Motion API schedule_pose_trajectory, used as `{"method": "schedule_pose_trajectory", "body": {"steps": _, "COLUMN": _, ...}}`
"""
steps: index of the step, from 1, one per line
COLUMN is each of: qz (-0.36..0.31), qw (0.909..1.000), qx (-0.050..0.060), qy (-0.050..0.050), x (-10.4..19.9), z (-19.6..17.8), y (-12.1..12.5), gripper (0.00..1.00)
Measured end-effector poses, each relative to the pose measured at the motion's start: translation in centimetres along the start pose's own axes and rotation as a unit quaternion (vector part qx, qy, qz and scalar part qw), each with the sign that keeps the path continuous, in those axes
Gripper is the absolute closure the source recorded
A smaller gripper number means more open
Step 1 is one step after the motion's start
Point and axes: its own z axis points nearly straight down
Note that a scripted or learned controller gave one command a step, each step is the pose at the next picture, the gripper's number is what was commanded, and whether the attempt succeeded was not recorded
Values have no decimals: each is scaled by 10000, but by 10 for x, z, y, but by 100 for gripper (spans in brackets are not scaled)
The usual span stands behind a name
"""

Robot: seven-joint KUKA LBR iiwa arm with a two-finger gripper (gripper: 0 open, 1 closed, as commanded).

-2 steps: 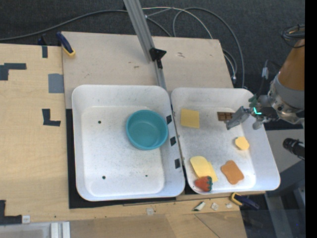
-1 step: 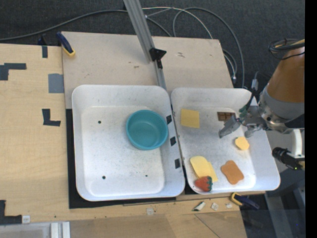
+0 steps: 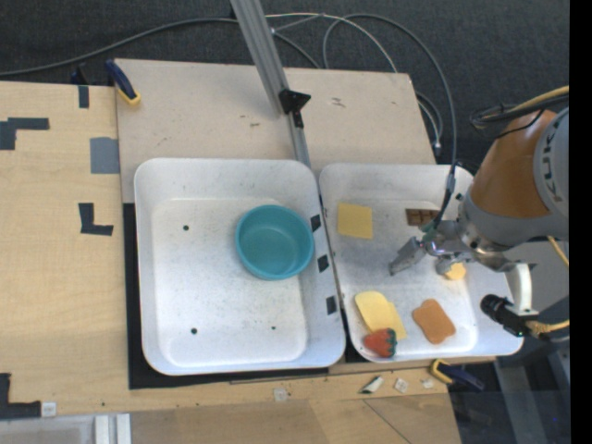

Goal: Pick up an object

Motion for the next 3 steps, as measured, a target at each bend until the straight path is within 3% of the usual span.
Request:
{"method": "schedule_pose_trajectory", "body": {"steps": 1, "qz": 0, "qw": 10000, "qx": -18, "qy": -7, "x": 1, "z": 54, "y": -1, "gripper": 0}}
{"method": "schedule_pose_trajectory", "body": {"steps": 2, "qz": -5, "qw": 10000, "qx": -23, "qy": -3, "x": 1, "z": 41, "y": 0, "gripper": 100}}
{"method": "schedule_pose_trajectory", "body": {"steps": 3, "qz": -3, "qw": 10000, "qx": -58, "qy": -12, "x": 9, "z": -6, "y": 7, "gripper": 100}}
